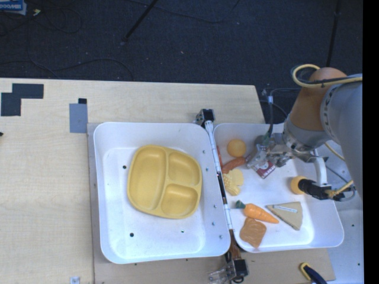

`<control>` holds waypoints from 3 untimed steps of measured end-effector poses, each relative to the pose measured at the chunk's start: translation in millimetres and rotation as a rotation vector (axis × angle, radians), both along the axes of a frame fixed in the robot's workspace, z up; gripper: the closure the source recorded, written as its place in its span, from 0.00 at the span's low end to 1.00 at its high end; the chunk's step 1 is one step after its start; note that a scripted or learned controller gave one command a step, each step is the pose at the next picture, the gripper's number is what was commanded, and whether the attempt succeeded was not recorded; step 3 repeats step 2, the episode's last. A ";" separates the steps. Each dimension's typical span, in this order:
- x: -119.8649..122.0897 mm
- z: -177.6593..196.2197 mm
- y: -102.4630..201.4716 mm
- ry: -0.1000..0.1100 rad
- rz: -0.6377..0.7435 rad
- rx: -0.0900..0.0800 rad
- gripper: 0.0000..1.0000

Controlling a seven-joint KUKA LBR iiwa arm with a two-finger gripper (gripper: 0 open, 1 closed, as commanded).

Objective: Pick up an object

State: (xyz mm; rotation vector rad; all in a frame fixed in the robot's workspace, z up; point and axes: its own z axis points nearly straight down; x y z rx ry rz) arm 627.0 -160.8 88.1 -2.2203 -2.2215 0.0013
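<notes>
Near the right bin's (pixel 331 232) far edge, the pincer (pixel 267 157) hovers, grip unreadable.

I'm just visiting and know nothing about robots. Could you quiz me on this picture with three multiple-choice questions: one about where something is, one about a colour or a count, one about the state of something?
1. Where does the yellow divided plate lie?
A. in the left bin
B. in the right bin
C. on the bare bench

2. What colour is the ball at the far end of the right bin?
A. green
B. orange
C. blue

3. How does the carrot rest?
A. standing upright
B. hanging from the gripper
C. lying flat on the bin floor

Answers:
1 A, the plate sits inside the left bin.
2 B, the ball is plainly orange.
3 C, the carrot lies on its side, apart from the gripper.
</notes>
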 end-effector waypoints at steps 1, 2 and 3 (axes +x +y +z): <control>0.0 9.8 0.3 0.002 0.003 0.001 1.00; 9.2 114.0 51.1 -0.001 0.001 0.000 1.00; 9.2 114.0 51.1 -0.001 0.001 0.000 1.00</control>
